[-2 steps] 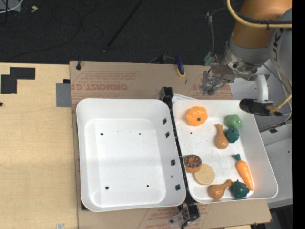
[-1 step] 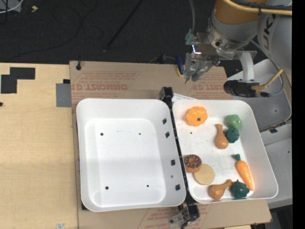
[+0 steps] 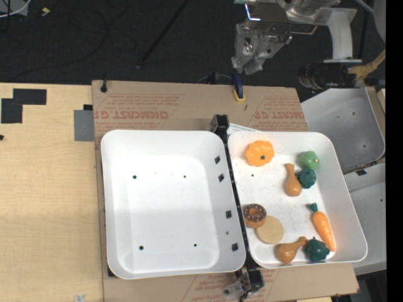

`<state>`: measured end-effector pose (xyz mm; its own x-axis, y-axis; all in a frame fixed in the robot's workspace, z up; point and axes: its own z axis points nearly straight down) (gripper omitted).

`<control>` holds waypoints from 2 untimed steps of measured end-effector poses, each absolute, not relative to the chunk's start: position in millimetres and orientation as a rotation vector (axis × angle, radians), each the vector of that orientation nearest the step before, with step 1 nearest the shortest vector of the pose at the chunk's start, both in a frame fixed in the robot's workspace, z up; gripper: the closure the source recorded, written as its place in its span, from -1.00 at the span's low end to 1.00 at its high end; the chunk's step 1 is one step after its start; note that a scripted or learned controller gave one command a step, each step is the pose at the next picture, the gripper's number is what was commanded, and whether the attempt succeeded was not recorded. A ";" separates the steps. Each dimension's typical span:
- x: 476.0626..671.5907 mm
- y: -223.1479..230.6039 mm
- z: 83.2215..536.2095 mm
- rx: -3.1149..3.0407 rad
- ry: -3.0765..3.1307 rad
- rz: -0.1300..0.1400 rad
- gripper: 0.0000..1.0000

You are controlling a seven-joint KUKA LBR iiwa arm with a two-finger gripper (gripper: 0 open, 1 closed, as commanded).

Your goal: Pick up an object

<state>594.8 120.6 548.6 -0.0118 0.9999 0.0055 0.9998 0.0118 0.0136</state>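
Observation:
The right bin (image 3: 343,187) holds several toy foods: an orange pumpkin (image 3: 259,153), a green apple (image 3: 308,160), a tan pear-shaped piece (image 3: 292,181) beside a dark green broccoli (image 3: 306,178), a chocolate donut (image 3: 255,214), a beige round cookie (image 3: 270,231), a carrot (image 3: 323,228), and another tan piece (image 3: 289,250) next to a second broccoli (image 3: 316,250). My gripper (image 3: 247,60) hangs high above the bench's far edge, well back from the bins, with nothing visible between its fingers.
The left bin (image 3: 126,168) sits beside the right one on brown cardboard (image 3: 157,109). A small blue and yellow clamp (image 3: 238,90) stands at the cardboard's far edge below the gripper. Grey metal plates (image 3: 343,115) lie to the right.

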 end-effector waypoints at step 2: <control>516.4 237.9 381.1 2.222 2.230 -0.022 1.00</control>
<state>516.4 237.9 381.1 -0.0036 1.0000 -0.0054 0.9999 0.0035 -0.0147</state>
